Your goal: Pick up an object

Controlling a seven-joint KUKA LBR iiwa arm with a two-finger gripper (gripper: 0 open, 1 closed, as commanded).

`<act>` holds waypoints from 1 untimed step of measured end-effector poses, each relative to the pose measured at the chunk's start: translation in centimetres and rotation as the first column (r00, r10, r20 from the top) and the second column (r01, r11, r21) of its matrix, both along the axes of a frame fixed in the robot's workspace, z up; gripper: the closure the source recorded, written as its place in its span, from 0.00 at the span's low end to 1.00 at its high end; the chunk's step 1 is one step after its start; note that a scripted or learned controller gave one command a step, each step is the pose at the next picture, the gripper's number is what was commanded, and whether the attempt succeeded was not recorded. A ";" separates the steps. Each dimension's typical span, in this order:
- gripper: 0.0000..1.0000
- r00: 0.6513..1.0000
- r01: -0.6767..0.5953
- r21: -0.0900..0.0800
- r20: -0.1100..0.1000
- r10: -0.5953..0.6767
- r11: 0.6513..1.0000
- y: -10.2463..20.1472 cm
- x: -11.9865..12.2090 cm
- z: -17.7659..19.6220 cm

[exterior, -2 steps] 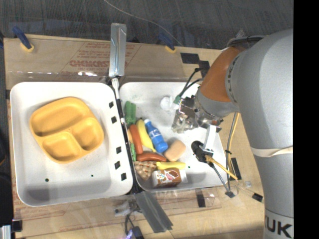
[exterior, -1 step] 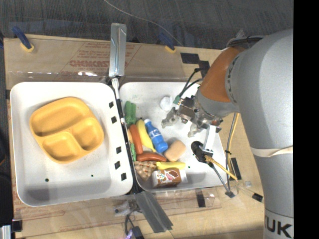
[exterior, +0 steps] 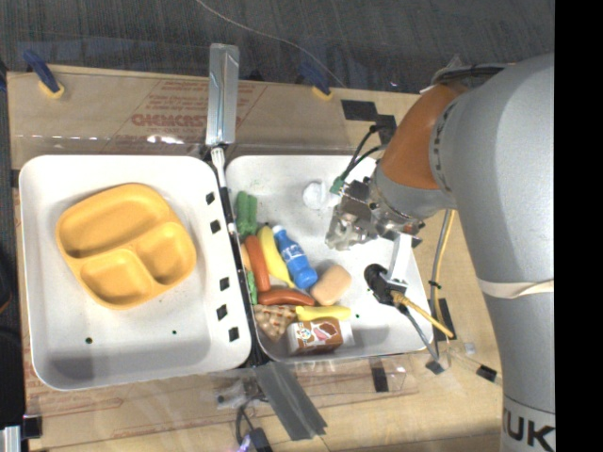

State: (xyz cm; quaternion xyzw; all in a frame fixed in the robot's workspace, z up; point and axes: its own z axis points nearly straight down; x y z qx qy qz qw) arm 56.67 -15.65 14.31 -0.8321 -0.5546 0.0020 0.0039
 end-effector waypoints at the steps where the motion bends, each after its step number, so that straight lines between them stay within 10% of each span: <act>1: 1.00 0.992 0.125 -0.003 0.009 -0.125 0.992 0.0 1.7 8.8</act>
